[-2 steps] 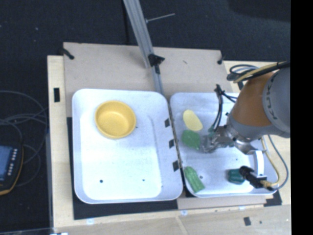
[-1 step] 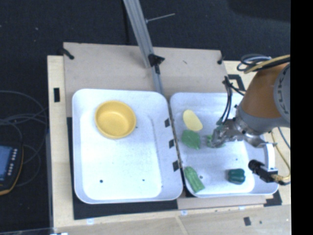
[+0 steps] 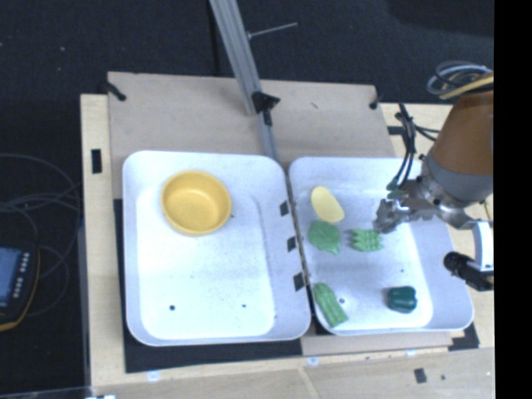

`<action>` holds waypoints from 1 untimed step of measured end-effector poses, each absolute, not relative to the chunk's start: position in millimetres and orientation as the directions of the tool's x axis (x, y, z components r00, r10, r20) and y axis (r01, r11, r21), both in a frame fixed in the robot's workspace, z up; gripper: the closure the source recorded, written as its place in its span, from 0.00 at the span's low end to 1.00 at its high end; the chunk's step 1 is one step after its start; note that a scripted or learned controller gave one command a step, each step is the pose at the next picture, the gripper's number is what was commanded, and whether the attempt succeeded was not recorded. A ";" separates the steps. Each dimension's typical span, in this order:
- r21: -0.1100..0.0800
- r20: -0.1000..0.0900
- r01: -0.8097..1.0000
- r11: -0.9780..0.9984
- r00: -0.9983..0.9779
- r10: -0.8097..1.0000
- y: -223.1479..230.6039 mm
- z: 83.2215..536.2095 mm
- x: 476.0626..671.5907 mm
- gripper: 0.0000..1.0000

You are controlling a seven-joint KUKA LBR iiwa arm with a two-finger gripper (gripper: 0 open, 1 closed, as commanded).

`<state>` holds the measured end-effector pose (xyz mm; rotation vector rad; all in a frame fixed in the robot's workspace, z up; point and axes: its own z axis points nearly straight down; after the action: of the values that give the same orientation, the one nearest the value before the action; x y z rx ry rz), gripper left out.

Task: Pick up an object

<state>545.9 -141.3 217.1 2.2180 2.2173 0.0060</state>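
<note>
Gripper (image 3: 387, 216) position: low over the right shallow white bin (image 3: 432, 306), just beside — possibly touching — the small spiky green plastic piece (image 3: 365, 240). Whether it is open or closed cannot be determined at this resolution, and no object is visibly held.

Step in hand, as judged: approach or descent onto a pick target, most likely the spiky green piece. The next move calls for centring over that piece, closing on it, then lifting straight up — clear of the neighbouring rounded green leafy piece (image 3: 325, 237).

Object count, right bin: five.
- One yellow oval piece (image 3: 327, 204).
- Three green pieces, including one elongated green ridged piece (image 3: 330, 303) near the front edge.
- One dark green blocky piece (image 3: 401, 298).

Object count, left white bin (image 3: 150, 306): one round yellow plastic bowl (image 3: 196, 203).
</note>
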 end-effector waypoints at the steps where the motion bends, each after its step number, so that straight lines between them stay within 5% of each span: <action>1: 0.005 -0.001 1.000 0.000 0.000 1.000 -139.4 259.8 546.3 1.00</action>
<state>546.3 -139.4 259.8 2.2186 2.2187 0.0044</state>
